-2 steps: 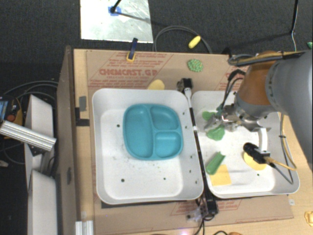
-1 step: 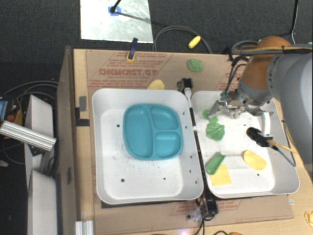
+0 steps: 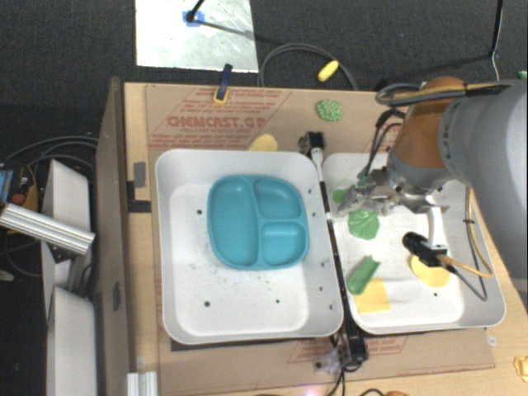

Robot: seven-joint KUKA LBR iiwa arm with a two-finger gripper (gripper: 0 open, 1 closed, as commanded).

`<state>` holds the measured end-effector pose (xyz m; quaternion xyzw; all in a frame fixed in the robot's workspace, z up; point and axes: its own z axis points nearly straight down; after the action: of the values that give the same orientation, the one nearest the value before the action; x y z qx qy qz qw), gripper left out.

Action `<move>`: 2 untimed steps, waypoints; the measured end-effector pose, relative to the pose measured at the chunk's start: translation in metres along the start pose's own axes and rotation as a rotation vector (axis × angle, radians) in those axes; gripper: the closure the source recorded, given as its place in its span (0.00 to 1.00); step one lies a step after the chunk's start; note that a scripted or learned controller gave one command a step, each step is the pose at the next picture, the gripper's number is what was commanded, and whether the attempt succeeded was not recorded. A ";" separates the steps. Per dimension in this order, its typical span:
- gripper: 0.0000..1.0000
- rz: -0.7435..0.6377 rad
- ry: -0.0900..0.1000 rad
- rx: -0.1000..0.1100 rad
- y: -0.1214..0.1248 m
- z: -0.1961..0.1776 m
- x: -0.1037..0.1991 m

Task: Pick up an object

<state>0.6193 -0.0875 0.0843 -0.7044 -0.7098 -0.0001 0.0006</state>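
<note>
Hanging over the right bin (image 3: pixel 487 304), the gripper (image 3: pixel 369 198) is a small grey tangle and hard to read; I cannot tell if it is open or shut, or if it grips anything; the big grey arm (image 3: pixel 487 139) behind it is cut off at the side of the view, and its orange band (image 3: pixel 421 134) hides part of the bin's back wall. Right at the gripper's tip lies a green round piece (image 3: pixel 363 224), flat and leaf-coloured with soft edges; its top edge is tucked under the gripper, so I cannot tell if they touch. A tiny green bit (image 3: pixel 339 195) sits just beside the gripper, toward the wall between the bins; nearer the front than the gripper lie a long green piece (image 3: pixel 361 275) and, touching it, a yellow square (image 3: pixel 373 297); a yellow round piece (image 3: pixel 432 275) lies off to the other side, partly hidden; well away from the gripper, the left bin (image 3: pixel 177 304) holds a blue plate (image 3: pixel 257 221) with three parts.
</note>
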 end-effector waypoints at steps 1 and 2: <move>0.00 0.009 0.000 0.005 -0.071 0.001 -0.007; 0.00 0.002 -0.002 -0.007 -0.019 -0.001 -0.007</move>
<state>0.6007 -0.0944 0.0851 -0.7052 -0.7090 -0.0018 -0.0027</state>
